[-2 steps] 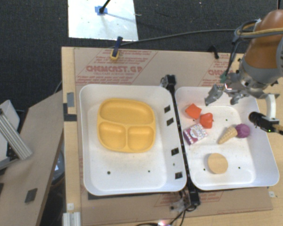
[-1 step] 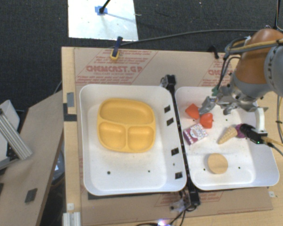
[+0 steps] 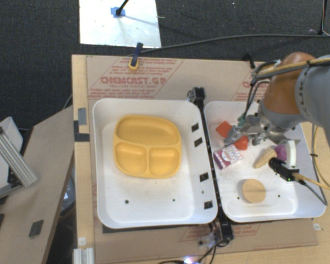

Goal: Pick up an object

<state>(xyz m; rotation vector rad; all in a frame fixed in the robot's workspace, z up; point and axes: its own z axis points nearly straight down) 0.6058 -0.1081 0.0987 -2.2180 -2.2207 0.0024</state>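
Claw is hovering low over the right bin, right above the red-orange block; can't tell its state. Pink-and-white packet is lying just below it, tan wooden disc sitting nearer the front rim, cream cone-shaped piece beside the wrist. Left bin is holding a yellow divided plate. Both bins are sitting on the cardboard-covered worktop.

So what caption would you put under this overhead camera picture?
Robot arm's end effector reaching into the right bin beside an orange block; yellow divided tray in the left bin.
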